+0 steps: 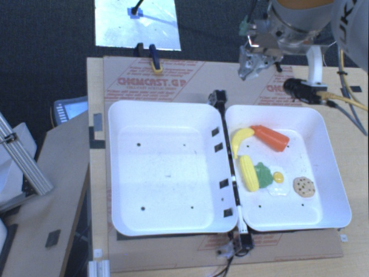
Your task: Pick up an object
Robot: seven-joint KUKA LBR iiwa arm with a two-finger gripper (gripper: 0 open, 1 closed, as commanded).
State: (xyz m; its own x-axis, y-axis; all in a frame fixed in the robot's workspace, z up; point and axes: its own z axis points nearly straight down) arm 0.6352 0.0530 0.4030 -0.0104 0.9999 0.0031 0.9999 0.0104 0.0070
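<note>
1. A dark blue-grey carpet (46,33) covers the floor around the bench.
2. A shiny metal sheet (137,15) lies on the carpet at the top — it catches bright light.
3. A pale side table (55,172) stands at the left, bearing an aluminium rail (23,157).

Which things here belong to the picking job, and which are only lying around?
For the job: gripper, banana, carrot, corn cob, broccoli, fried egg, cookie, right bin.

Lying about: left bin, yellow clamp, metal sheet.
</note>
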